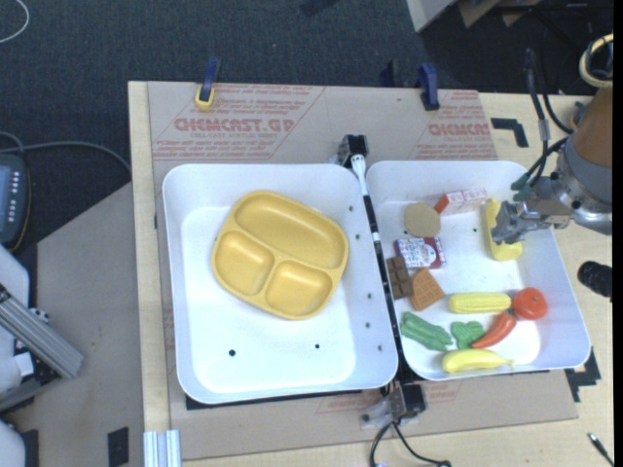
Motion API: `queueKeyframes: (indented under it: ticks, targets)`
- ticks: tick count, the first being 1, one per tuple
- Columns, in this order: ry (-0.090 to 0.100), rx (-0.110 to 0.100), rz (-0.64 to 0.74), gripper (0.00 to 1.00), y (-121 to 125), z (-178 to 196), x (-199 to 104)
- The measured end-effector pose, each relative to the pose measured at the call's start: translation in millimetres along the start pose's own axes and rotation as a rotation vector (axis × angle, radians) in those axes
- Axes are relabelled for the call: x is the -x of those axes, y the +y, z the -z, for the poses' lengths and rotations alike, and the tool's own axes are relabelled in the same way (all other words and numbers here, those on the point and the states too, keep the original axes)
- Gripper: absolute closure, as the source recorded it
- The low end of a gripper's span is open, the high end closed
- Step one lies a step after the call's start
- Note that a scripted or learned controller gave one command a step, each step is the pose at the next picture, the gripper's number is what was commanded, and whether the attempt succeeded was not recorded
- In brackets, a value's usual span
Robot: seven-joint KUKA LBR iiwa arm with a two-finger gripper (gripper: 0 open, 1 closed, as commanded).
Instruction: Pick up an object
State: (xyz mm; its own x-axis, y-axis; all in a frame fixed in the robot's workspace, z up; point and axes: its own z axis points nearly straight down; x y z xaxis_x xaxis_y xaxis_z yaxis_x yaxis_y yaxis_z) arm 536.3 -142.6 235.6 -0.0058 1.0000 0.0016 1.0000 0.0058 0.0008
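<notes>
A yellow block-shaped plastic toy [505,246] lies near the far right side of the right shallow white bin [574,309], directly beneath the grey two-finger gripper [508,228], which hangs over it; whether it grips the toy, I cannot tell.

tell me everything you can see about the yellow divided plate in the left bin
The yellow divided plate looks like matte moulded plastic, a rounded rectangle with soft corners and a raised rim. It has three compartments: one long section along the far side and two smaller ones nearer the camera. All three hold nothing. It lies flat and right side up, turned at an angle to the bin walls, roughly in the middle of the left bin. It rests only on the bin floor, touching no other object.
</notes>
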Motion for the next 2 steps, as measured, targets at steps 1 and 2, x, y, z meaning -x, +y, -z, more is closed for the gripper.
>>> queueKeyframes:
  ticks: [1, 2]
  targets:
    - [0.001, -0.004, -0.001, 1.0, -8.5, -19.5, -56.7]
    - [-0.001, -0.003, -0.006, 1.0, -16.1, -18.1, -56.3]
